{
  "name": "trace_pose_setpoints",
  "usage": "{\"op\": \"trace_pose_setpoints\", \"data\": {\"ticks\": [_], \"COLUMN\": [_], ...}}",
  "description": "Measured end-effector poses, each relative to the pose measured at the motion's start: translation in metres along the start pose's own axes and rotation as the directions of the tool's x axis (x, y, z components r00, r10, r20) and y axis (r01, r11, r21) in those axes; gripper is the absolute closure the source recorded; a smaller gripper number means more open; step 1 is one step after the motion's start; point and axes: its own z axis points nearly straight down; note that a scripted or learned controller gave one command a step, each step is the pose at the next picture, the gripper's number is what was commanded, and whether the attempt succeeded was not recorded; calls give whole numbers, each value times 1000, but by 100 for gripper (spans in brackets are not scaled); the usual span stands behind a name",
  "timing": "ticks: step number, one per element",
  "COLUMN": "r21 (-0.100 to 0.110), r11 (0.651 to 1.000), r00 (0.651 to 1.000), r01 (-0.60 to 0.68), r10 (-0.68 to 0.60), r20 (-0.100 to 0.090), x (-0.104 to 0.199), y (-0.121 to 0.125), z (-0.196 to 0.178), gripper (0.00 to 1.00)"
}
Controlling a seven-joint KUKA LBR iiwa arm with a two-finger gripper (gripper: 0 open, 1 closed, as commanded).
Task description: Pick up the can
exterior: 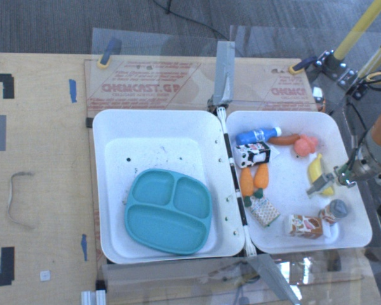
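The can (312,225) lies on its side near the front right corner of the right bin (362,234). It has a brown and white label and a grey round end (336,208). My gripper (325,183) reaches in from the right, over a yellow banana-like toy (315,167). It hangs a little behind the can and apart from it. Nothing shows as held in the gripper.
The right bin also holds a blue bottle (257,135), an orange-red toy (305,145), a black and white carton (251,154), two carrots (254,178) and a small speckled box (264,213). A teal divided plate (168,211) lies in the left bin (108,138).
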Motion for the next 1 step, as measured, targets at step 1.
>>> {"op": "trace_pose_setpoints", "data": {"ticks": [1], "r21": [-2], "r11": [994], "r00": [994], "r01": [105], "r10": [-105], "r20": [2], "x": [-17], "y": [-32], "z": [70], "gripper": [0]}}
